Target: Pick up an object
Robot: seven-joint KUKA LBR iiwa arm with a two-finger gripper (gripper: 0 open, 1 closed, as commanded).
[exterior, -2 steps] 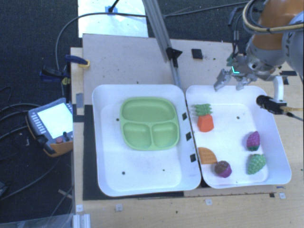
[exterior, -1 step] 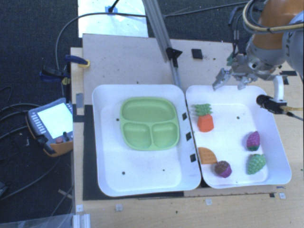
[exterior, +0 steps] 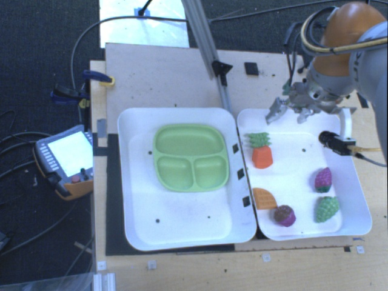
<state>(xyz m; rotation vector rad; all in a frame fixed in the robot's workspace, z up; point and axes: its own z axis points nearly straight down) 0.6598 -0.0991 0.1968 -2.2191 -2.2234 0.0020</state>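
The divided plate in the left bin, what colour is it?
Light green; the plate shows plainly in the camera view.

Two white bins (exterior: pixel 182 235) are sitting side by side. One green divided plate (exterior: pixel 191 157) is lying in the left bin. Five toy foods are lying in the right: one carrot (exterior: pixel 261 151), one orange slice (exterior: pixel 264 197), two purple fruits (exterior: pixel 323 179), one green grape bunch (exterior: pixel 327 208).

Tan bench (exterior: pixel 163 77), two white bins (exterior: pixel 182 223) side by side
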